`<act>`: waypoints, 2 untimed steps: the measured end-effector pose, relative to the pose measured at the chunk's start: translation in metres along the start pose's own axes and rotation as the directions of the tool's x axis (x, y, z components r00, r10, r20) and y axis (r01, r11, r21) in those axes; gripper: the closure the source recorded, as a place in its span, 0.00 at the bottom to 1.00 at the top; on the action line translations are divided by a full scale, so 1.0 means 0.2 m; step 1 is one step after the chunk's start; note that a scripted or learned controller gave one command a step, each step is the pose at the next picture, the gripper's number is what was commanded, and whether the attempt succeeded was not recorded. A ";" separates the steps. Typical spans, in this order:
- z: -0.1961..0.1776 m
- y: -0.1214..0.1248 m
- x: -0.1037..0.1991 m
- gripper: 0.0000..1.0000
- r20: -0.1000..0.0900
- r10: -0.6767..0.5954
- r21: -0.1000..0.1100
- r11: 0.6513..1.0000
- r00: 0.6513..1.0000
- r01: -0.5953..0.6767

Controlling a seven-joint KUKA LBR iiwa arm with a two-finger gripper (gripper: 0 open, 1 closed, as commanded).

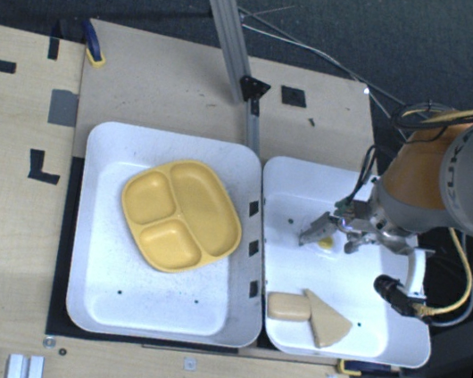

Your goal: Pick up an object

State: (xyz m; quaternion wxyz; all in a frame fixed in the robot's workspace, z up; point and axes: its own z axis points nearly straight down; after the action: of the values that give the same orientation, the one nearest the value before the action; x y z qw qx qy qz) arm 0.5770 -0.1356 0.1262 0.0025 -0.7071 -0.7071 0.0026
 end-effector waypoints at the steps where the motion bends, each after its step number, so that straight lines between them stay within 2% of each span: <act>1: 0.21 0.01 0.00 0.00 0.003 -0.001 -0.009 1.000 1.000 0.001; 2: 0.14 0.01 0.00 1.00 0.005 -0.001 -0.015 1.000 1.000 0.002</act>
State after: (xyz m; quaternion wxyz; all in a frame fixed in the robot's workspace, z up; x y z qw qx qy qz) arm 0.5796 -0.1363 0.0985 -0.0043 -0.7066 -0.7076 -0.0010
